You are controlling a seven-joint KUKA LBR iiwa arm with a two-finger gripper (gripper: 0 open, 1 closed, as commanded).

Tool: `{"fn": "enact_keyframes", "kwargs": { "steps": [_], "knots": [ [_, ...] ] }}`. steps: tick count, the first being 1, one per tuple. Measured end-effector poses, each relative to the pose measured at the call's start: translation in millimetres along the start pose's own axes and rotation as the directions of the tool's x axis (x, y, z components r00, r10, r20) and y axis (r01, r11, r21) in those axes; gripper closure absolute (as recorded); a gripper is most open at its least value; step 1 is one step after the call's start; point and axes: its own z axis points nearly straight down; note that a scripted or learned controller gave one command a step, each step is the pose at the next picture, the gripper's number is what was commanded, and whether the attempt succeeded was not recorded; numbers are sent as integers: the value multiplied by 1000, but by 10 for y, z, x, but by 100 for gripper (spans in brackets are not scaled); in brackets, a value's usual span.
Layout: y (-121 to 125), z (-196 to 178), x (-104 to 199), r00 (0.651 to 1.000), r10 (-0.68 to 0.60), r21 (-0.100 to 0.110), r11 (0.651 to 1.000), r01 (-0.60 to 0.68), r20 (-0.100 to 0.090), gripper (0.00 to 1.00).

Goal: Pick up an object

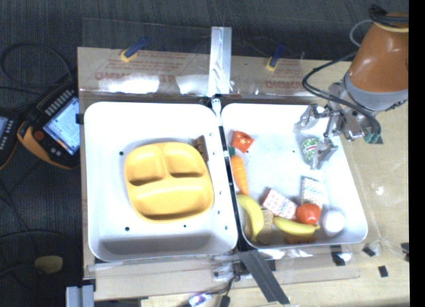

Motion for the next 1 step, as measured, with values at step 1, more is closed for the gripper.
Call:
{"fn": "enact_keyframes", "kwargs": {
  "steps": [1],
  "knots": [
    [19, -110, -27, 1000, -1, -3, 1000, 1, 8, 100]
  ]
}}
